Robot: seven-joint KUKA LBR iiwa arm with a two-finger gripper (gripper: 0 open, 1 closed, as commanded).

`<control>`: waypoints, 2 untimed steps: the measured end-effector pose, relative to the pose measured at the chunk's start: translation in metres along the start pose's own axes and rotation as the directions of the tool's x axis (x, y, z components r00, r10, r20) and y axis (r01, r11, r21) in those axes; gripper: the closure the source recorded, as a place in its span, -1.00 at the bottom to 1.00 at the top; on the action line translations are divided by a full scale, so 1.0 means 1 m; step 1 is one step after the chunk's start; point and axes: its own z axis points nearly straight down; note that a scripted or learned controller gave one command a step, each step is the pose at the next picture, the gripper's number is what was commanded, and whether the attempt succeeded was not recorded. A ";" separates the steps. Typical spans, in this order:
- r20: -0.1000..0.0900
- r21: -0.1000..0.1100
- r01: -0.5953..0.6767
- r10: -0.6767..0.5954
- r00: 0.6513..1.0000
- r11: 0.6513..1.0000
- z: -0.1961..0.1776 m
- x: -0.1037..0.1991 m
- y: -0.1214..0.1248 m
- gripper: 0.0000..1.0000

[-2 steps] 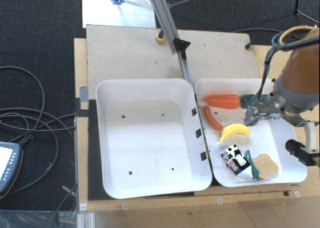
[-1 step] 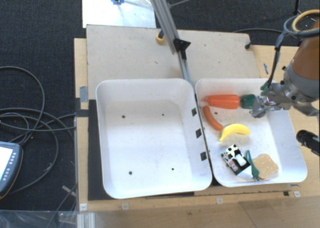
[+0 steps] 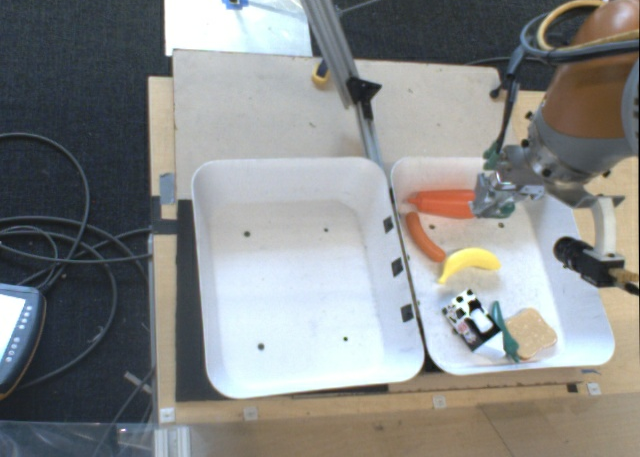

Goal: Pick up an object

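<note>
The right bin [image 3: 572, 297] holds an orange carrot [image 3: 438, 203] lying across its far side. Just below the carrot lies a slanted orange sausage-shaped piece [image 3: 424, 236], then a yellow banana [image 3: 468, 263]. Nearer the front sit a black-and-white patterned block [image 3: 466, 314], a tan bread slice [image 3: 531, 333] and a small green piece [image 3: 510, 342]. My gripper [image 3: 493, 198] hangs low over the carrot's right end and covers that end. Whether it touches the carrot I cannot make out.
The left bin [image 3: 290, 275] sits beside the right one, with a shared rim between them. A slanted metal pole [image 3: 335, 40] crosses above the back of the bench. Cables and a tablet [image 3: 15, 330] lie on the floor at left.
</note>
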 end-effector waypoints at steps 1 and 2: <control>-0.001 0.001 0.001 -0.001 1.000 1.000 0.018 0.050 0.032 1.00; -0.002 0.000 0.001 -0.001 1.000 1.000 0.016 0.098 0.062 1.00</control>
